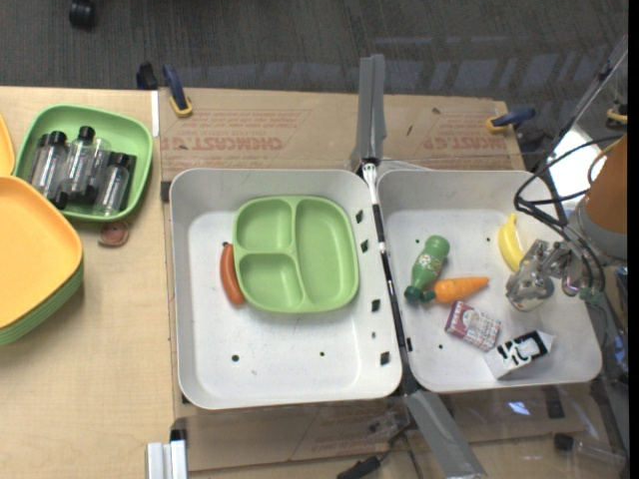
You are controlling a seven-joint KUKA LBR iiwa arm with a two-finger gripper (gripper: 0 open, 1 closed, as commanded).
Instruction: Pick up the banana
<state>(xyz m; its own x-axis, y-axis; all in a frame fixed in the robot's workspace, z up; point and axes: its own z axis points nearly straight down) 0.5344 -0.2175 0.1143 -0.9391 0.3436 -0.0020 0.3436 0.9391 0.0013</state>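
**Gripper low in the right bin, beside the banana**

The cardboard (329, 133) under the bins carries red print, upside down and too blurred to read (perhaps a maker's name). The left bin (200, 357) holds a green divided plate (297, 252) with a sausage (231, 272) touching its left edge. The right bin (439, 362) holds the gripper (527, 285), its state impossible to tell. The banana (510, 241) lies just left of it, towards the far side. Nearer left are a carrot (461, 288), a green bottle (430, 260), a pink packet (471, 325) and a black-and-white carton (521, 351), labels illegible.

Yellow banana (509, 242), orange carrot (460, 288), green bottle (430, 260) with a white label — all in the white right bin (439, 362). Left bin (200, 357) has a lime-green divided plate (297, 253) and a reddish-orange sausage (232, 273). Orange plates (35, 257) at the far left.
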